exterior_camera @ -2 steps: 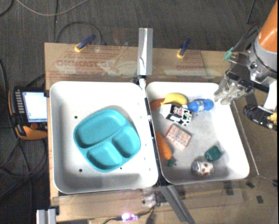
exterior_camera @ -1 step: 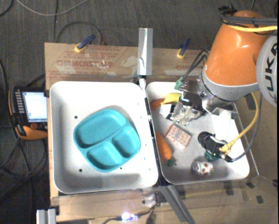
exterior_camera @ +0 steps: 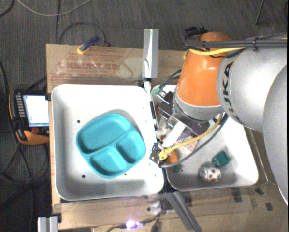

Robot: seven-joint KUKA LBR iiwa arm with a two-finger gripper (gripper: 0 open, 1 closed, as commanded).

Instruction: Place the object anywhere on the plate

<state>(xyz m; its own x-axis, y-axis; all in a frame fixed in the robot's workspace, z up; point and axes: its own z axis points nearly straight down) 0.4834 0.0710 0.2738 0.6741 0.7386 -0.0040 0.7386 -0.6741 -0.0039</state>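
Overhead slanted view of a tabletop (exterior_camera: 86,64) w/ two shallow white bins side by side. Left bin (exterior_camera: 67,100) holds a teal plate (exterior_camera: 111,144) w/ three compartments, lying centre-left of the frame. Right bin (exterior_camera: 241,173) sits at lower right, largely covered by the grey arm w/ orange band (exterior_camera: 202,76) reaching in from the right.

The claw (exterior_camera: 162,154) hangs low at centre frame, right at the wall between the two bins, on the right bin's side. A small orange object (exterior_camera: 171,156) sits at its tip, touching or just beside the fingers. View is poor here: dark fingers, cables and shadow overlap, so it can't be told if the claw is spread, pressed together or actually pinching the object; it may simply rest beside it.

Also in the right bin: a green block (exterior_camera: 221,158) and a white spotted item (exterior_camera: 210,174), both apart from the claw, toward lower right.

Risks: if the grip is weak or absent, the object likely drops back into the right bin on lifting. The bin walls lie between claw and plate; a low carry could clip them and knock the object loose. Releasing too early lands it on the left bin's floor, short of the plate's near rim.
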